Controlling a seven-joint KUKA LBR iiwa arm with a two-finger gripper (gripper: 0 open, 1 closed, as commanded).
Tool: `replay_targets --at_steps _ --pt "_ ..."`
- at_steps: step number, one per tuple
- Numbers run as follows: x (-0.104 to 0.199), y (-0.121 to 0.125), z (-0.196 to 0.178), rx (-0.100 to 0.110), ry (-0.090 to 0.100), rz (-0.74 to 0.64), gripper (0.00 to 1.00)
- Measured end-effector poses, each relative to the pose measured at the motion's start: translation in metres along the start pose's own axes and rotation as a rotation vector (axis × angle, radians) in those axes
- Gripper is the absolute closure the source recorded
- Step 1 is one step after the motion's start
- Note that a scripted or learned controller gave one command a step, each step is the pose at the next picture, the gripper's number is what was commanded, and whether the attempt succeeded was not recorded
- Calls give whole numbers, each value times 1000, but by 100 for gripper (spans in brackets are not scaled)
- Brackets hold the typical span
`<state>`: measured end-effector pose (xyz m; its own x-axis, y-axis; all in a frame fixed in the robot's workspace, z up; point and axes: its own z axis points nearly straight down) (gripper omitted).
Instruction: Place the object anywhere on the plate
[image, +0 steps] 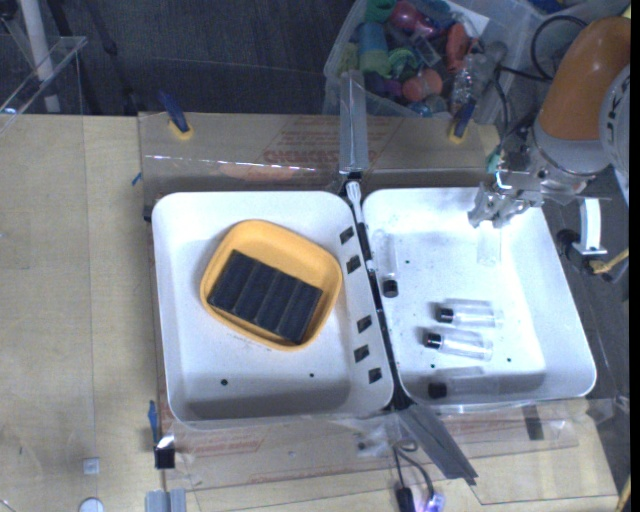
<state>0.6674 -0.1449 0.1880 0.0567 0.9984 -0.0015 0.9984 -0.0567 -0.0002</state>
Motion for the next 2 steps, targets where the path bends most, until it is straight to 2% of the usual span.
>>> replay_targets --at_steps 1,2 --pt "69 -79 4 3 3 -2 100" --pt "136 -78 4 2 2 -69 100"
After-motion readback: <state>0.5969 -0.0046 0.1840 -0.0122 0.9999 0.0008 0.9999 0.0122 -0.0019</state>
